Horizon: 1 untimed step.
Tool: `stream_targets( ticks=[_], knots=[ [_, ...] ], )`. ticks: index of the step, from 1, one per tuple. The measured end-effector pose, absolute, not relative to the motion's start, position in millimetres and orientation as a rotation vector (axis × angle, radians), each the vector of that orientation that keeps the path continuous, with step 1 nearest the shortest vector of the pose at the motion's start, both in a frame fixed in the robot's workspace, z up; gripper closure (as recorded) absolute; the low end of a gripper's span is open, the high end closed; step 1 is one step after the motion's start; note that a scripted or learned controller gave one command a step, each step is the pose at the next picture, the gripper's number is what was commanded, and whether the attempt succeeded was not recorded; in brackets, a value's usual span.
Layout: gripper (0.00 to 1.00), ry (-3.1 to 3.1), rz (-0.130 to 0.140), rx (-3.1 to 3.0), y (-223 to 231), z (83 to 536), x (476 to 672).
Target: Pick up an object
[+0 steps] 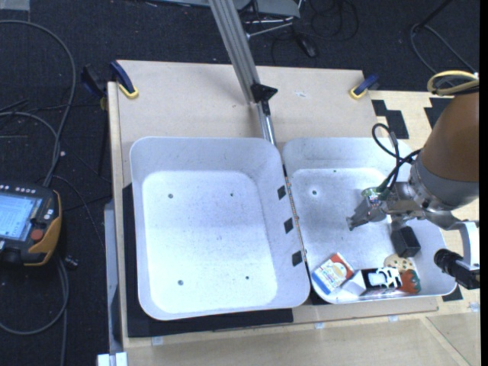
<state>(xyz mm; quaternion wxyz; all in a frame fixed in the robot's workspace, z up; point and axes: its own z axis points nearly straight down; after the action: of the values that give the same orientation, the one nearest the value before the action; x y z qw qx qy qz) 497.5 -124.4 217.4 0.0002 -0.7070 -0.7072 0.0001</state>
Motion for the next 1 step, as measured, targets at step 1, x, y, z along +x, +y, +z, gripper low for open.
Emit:
stream_targets(
  ticks=[1],
  knots=[
    [0.0,-2.221,0.0,-2.221,-124.4,217.4,497.5]
  ],
)
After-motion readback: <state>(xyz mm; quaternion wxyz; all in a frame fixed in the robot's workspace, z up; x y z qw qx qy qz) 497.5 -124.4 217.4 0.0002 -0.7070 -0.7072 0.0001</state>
